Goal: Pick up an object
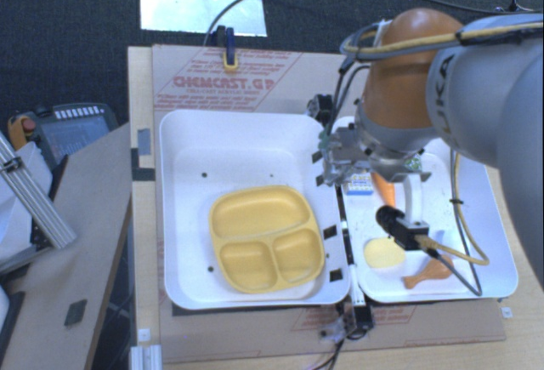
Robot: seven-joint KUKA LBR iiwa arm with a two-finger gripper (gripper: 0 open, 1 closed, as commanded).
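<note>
My gripper (355, 175) hangs low over the near-left part of the right bin (497, 270), under the grey wrist and orange band. Beside it lies an orange carrot-shaped piece (385, 190), partly hidden by the arm. Closer to the bin's front lie a pale yellow disc (383, 254) and a tan spoon-shaped piece (427, 274). A small blue piece (439, 237) shows just behind the tan one. A small white and blue item (359, 185) sits right under the gripper.
The left bin (183, 190) holds a yellow divided tray (265, 237) in its front half. A dark divider (342, 228) runs between the two bins. The arm covers much of the right bin's back.
</note>
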